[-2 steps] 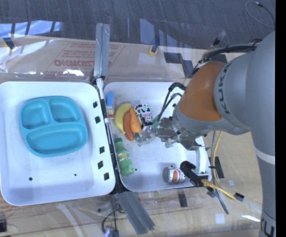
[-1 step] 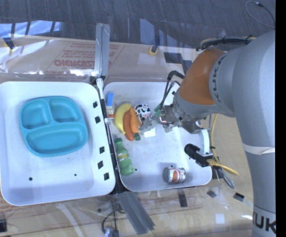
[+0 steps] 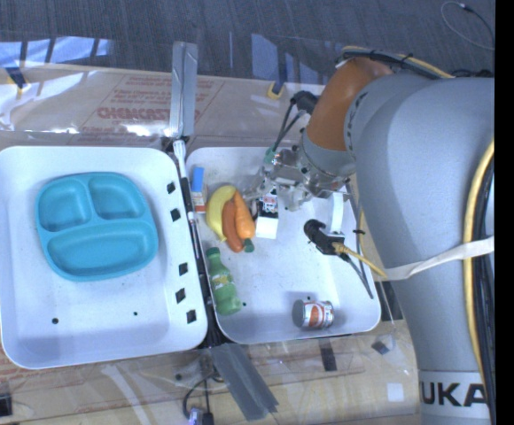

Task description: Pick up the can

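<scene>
Two bins logged | left bin (image 3: 13, 273) held a blue divided plate (image 3: 97, 224) | right bin (image 3: 275, 282) held banana (image 3: 215, 209), carrot (image 3: 237, 222), green bottle (image 3: 223, 286), and can (image 3: 314, 313) lying sideways at the front | tool (image 3: 279, 184) hung at the back, well apart from the can; I couldn't tell its grip state.

The can (image 3: 314, 313) lies at the lower right of the right bin (image 3: 266, 282), close to the bin's lower rim and right wall, which hem it in on those sides. Bare floor lies open to its left and above it. A green bottle (image 3: 222, 283) along the left wall is well apart. A banana (image 3: 215, 209), a carrot (image 3: 237, 222) and a white block (image 3: 266, 228) crowd the bin's upper left, near the arm (image 3: 416, 193).
</scene>
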Robot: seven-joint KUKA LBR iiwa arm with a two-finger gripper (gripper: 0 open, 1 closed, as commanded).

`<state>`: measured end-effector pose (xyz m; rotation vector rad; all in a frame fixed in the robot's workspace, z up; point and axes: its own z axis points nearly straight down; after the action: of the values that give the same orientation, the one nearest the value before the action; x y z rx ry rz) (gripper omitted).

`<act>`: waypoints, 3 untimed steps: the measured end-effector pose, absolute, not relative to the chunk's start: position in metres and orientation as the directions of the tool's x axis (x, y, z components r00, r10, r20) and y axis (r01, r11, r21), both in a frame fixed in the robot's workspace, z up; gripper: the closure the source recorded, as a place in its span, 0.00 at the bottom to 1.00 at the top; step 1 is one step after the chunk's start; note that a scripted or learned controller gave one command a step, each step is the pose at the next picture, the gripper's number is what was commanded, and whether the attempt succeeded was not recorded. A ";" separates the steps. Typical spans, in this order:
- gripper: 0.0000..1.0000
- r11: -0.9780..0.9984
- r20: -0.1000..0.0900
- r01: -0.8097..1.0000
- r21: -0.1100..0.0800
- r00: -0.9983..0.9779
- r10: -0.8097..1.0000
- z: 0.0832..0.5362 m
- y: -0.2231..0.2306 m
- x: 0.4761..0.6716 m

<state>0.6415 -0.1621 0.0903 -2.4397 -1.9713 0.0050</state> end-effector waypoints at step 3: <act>0.00 -0.026 0.002 1.000 -0.003 0.026 1.000 0.092 -0.204 0.609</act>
<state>0.6085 -0.2035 0.0921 -2.2468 -2.1902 0.0014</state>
